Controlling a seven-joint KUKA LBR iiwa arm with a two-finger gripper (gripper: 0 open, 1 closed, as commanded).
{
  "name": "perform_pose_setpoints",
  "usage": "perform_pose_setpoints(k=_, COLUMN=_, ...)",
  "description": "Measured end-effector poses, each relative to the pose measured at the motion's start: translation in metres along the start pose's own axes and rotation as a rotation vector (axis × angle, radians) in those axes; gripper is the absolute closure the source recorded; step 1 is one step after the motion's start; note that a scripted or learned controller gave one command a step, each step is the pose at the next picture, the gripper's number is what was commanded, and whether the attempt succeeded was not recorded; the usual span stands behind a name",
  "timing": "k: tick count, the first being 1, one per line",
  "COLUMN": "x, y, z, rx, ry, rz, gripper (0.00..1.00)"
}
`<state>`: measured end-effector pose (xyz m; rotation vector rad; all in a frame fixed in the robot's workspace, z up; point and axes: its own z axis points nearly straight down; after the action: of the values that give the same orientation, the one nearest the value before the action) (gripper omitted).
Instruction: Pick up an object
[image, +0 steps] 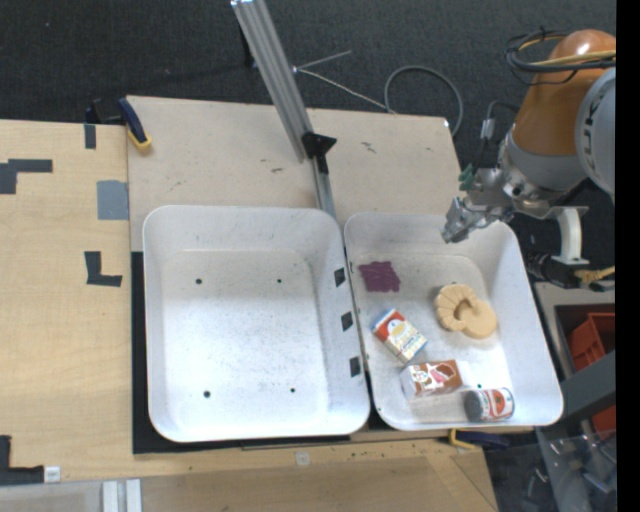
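The right bin (520, 290) holds several objects. A purple block (379, 276) lies near its far left. A tan ring-shaped pastry (465, 310) rests toward the right side. A small red and white carton (399, 335) sits in the middle, a brown and white packet (433, 378) lies below it, and a red-labelled can (489, 403) lies on its side at the near right corner. My gripper (458, 226) hangs over the bin's far right corner, above and apart from all of them, with nothing seen in it.
The left bin (160, 300) stands beside the right one. A slanted metal pole (283, 85) rises from between the bins at the back. Cables (420, 80) lie on the dark floor behind. The orange-banded arm (560, 100) fills the upper right.
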<state>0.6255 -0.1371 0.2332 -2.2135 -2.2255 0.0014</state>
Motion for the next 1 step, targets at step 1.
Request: perform_pose_setpoints(k=1, x=0.0494, y=-0.0026, z=-0.0066, rx=0.0, ry=0.001, rz=-0.001, gripper=1.0)
